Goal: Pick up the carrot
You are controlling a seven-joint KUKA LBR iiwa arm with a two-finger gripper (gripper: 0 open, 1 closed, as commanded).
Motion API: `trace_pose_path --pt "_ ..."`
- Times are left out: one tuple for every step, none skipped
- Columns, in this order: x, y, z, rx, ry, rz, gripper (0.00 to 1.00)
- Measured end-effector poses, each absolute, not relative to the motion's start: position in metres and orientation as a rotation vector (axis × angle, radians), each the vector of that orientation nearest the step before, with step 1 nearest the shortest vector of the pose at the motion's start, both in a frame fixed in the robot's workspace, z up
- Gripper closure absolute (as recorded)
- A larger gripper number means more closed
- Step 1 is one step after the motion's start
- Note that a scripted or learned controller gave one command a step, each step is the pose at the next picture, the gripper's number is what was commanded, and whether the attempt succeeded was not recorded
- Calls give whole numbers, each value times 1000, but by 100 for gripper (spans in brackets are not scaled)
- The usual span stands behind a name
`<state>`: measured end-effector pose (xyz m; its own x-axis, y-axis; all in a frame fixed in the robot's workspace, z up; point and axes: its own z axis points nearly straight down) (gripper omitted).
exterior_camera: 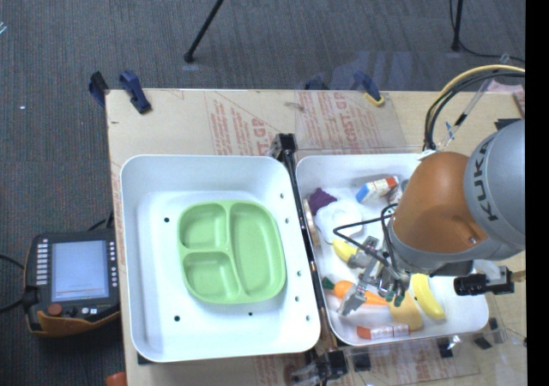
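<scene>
The carrot (pixel 346 290) is a small orange piece lying in the right bin (pixel 480 317), near its front left. My gripper (pixel 374 297) hangs low over it, pointing down from the orange-banded wrist (pixel 437 208). Its fingers stand open, one finger (pixel 351 305) at the carrot's near side and the other further right. The carrot's right end runs under the gripper, and nothing shows it lifted off the bin floor.
Crowding the carrot in the right bin are a banana (pixel 428 298), a yellow wedge (pixel 405 316), a small yellow piece (pixel 343 250), a purple item (pixel 322 200), a white bottle (pixel 377 189) and a tube (pixel 382 333). The left bin (pixel 137 204) holds a green divided plate (pixel 232 251).
</scene>
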<state>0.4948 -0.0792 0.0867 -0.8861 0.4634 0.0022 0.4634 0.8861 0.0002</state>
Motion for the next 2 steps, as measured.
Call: trace_pose_path --pt "475 -84 86 -1319 -2844 1 0" --pt "479 -86 86 -1898 -2497 3 0"
